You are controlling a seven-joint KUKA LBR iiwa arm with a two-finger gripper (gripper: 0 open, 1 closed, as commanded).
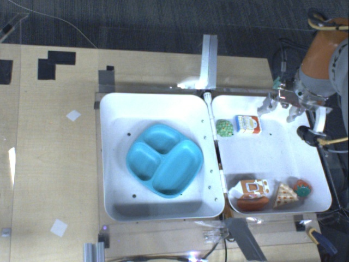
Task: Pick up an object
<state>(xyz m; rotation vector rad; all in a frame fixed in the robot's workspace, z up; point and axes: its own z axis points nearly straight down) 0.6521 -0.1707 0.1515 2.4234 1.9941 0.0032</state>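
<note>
Two bins sit on my worktop [49, 162], and with the tool [283, 105] hovering at the right bin's [272, 162] far edge, grip unclear to me, I judge the small carton [248, 124] just beside it the likeliest pick.

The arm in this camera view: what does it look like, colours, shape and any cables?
The arm is rounded, with an orange band above a grey wrist. The gripper is silvery metal with small angular parts. A yellowish cable loops near the top of the arm, and dark cables run beside it.
</note>
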